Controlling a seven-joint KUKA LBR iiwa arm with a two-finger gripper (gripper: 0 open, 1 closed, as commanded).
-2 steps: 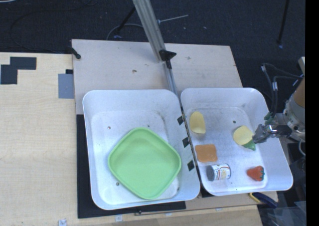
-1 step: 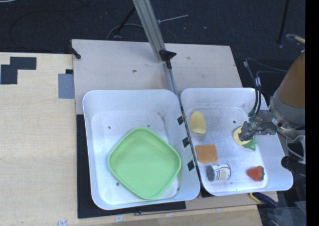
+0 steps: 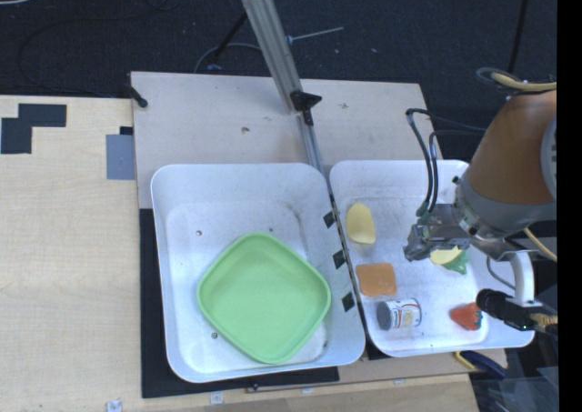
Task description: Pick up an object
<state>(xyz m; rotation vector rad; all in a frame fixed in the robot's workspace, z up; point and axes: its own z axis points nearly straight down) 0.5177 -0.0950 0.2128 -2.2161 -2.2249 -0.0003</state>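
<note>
While the arm [image 3: 514, 160] reaches in from three o'clock, its gripper [image 3: 426, 242] hangs low over the right bin [image 3: 400, 178], and whether it is spread or pressed together cannot be told. A pale yellow-green object [image 3: 450, 258] lies just beside it at four o'clock. In that bin, a yellow piece [image 3: 361, 223] sits at nine o'clock of the gripper, an orange block [image 3: 376, 279] and a small can [image 3: 400, 314] at seven, a red item [image 3: 466, 316] at five. The left bin [image 3: 182, 219] carries a green plate [image 3: 264, 297]. Both bins rest on a pale wooden bench [image 3: 64, 246].
</note>
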